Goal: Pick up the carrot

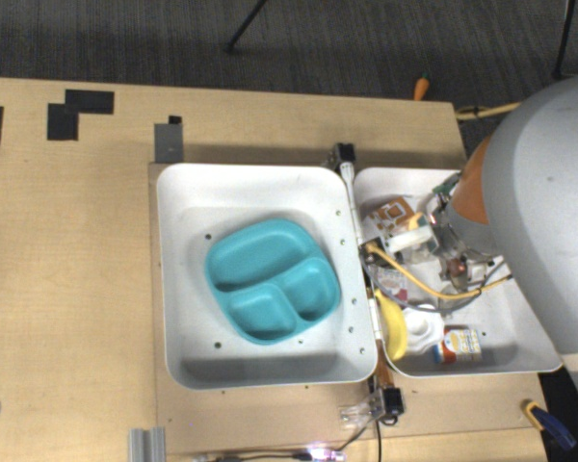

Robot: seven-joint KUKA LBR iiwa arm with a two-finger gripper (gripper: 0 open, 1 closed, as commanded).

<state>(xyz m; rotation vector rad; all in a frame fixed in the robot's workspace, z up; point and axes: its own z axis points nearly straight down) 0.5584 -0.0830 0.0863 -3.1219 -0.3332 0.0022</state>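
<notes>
Camera view: arm reaches in from right, gripper (455,263) low in the right bin (520,349), likely working into the clutter for a grasp. Its grip state: cannot tell. Carrot not identifiable among the items there. Banana (393,325) lies near the divider. Teal tray (270,279) sits in left bin (178,258)

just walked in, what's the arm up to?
The arm reaches in from the right over the right bin, its gripper low among the clutter there. A banana and a small bottle lie near the bin's front; I can't pick out the carrot or see anything held. The left bin holds a teal divided plate, untouched.
</notes>
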